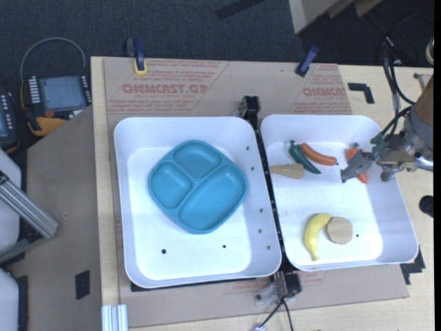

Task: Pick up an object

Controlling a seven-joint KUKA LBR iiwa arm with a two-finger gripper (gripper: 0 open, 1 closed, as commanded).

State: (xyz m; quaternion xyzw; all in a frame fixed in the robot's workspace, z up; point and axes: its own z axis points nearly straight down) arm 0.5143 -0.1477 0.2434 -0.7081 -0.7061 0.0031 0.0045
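Observation:
My gripper hangs over the right side of the right bin, its two fingers spread apart and open. A small orange carrot-like piece lies right beside its left finger, partly hidden by it; nothing is visibly clamped. To its left lie an orange-red sausage-shaped toy, a green pepper and a tan wedge. Near the bin's front sit a yellow banana and a round tan disc, touching each other.
The left bin holds a blue divided plate. A black clamp sits at the back between the bins. Cables run down to the arm at the right edge.

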